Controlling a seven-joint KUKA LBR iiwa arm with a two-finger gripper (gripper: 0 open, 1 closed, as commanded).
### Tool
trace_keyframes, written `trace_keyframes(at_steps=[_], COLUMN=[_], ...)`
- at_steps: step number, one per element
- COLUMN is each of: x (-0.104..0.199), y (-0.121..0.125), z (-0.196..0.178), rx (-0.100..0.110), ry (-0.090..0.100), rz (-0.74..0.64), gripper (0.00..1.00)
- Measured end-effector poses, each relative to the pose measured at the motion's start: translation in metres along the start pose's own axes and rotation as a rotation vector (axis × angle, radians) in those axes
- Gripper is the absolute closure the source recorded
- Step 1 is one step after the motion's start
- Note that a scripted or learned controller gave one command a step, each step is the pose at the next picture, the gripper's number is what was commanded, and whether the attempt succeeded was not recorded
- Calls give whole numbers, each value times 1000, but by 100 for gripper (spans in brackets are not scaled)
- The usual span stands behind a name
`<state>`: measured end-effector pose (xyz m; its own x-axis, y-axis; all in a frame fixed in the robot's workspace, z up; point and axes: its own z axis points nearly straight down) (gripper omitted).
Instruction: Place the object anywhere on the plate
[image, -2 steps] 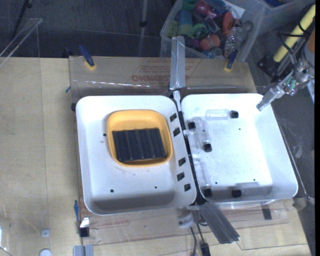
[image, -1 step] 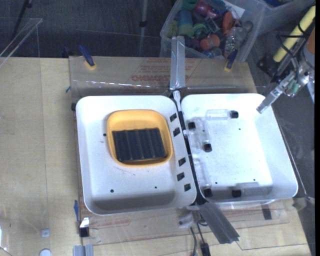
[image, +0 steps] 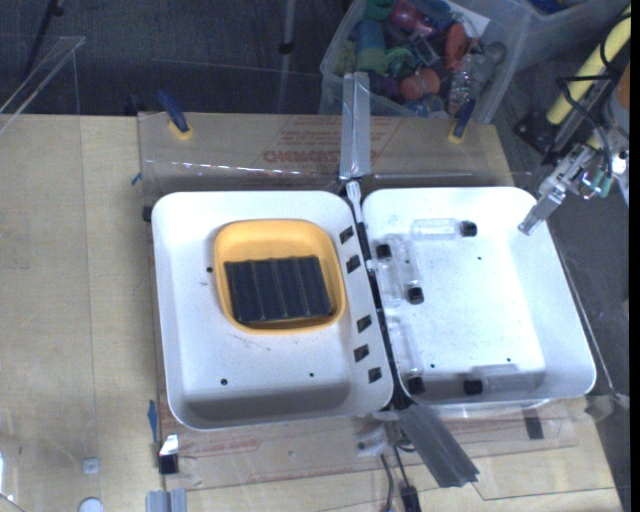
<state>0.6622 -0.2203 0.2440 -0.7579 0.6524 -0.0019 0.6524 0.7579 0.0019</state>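
1. The dark ribbed slab (image: 278, 288) lies flat on the yellow plate (image: 228, 245) in the left bin (image: 180, 300), so it looks already placed.
2. It appears stiff, light and grooved; its long edges would give the surest pinch.
3. The gripper (image: 535, 218) hangs over the right bin's (image: 540, 300) far right corner; I cannot tell its finger state.

Fingers (image: 533, 222) low — arm far right
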Motion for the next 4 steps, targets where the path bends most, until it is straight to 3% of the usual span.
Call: trace_keyframes(at_steps=[2, 3, 4], x=[2, 11, 13], y=[-5, -11, -13], z=[7, -146, -70], rx=[-1, -2, -1], ry=[2, -5, -1], rz=[27, -145, -429], gripper=[0, 0, 0])
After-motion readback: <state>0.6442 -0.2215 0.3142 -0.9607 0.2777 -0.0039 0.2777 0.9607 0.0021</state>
